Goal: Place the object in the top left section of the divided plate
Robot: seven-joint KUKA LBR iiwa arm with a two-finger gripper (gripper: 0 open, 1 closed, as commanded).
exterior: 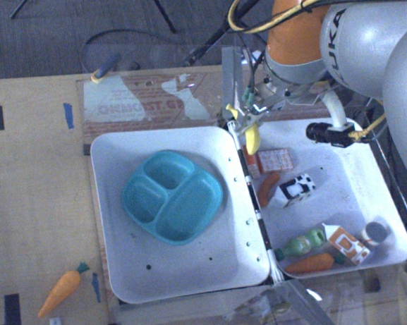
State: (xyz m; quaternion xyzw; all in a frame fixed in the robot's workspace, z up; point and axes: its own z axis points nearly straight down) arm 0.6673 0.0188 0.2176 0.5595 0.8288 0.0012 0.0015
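A teal divided plate point(172, 196) lies in the left white bin point(128, 271), with two small sections at its upper left and one large section at its lower right. My gripper point(247, 122) hangs over the top of the ridge between the two bins, to the upper right of the plate. A small yellow banana-like object point(252, 140) hangs straight down from between its fingers, just on the right bin's side of the ridge. The gripper is shut on it.
The right bin point(347, 181) holds a pink box point(275, 160), a sausage point(267, 186), a black-and-white cow toy point(297, 187), a green fruit point(304, 243), a carrot point(313, 262), an orange carton point(347, 245) and a small can point(374, 232). Another carrot point(59, 292) lies on the bench at lower left.
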